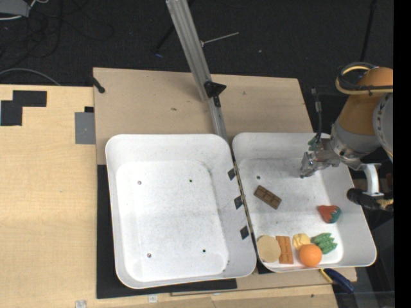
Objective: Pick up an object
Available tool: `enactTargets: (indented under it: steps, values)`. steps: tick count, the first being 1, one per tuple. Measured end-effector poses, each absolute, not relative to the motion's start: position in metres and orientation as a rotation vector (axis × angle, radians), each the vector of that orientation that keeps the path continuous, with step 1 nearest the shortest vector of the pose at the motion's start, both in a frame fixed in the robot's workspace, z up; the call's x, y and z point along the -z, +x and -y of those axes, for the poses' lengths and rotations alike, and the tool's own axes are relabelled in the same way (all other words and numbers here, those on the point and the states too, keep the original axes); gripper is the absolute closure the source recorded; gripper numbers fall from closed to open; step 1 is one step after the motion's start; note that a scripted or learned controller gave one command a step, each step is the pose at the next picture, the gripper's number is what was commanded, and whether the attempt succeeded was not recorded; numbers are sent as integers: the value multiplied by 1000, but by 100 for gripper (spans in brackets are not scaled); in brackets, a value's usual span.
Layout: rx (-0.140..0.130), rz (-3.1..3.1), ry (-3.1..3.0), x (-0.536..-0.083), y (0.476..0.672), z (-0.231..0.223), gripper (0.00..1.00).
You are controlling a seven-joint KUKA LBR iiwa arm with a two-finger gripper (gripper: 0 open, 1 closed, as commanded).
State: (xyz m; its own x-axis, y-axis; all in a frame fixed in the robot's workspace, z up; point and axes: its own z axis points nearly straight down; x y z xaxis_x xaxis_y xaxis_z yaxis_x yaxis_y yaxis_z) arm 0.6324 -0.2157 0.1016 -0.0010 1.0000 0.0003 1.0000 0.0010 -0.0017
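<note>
- Camera view looks down at a slant on a tan wooden bench (160, 101) bearing two shallow white plastic bins side by side, with a paler wood tabletop (45, 191) at nine o'clock of the bins.
- A wide rounded white left bin (122, 149) sits at the frame's middle; its speckled floor shows four small dark dots.
- A narrower white right bin (282, 149) touches the left one along a seam that carries three small black clips (238, 202).
- The grey KUKA arm with its orange band (359, 117) reaches in from three o'clock, its wrist over the right bin's far right corner.
- A long ribbed grey metal rail (192, 50) slants from twelve o'clock down to the seam between the bins.
- The two-finger metal gripper (309, 167) hangs at the arm's tip, low over bare bin floor at about one o'clock within the right bin. Nothing is seen between its fingers; whether they are spread or closed cannot be told at this size.
- A round beige flat bread-like piece (268, 248) lies at the right bin's six o'clock edge, touching an orange-brown rectangular slab (284, 249).
- A round orange ball-like fruit (310, 255) sits just beside them, next to a green leafy toy piece (325, 242) and a small yellow lump (300, 239).
- A brown rectangular chocolate-like bar (268, 197) lies tilted near the right bin's centre, well apart from the gripper at about seven o'clock from it.
- A small red toy with a green end (329, 213) rests near the bin's right wall, at five o'clock of the gripper.
</note>
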Motion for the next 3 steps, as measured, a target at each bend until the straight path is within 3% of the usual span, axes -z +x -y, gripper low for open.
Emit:
enactTargets:
  steps: [3]
  values:
    - [4,2228,-2222,-280,639,218,100]
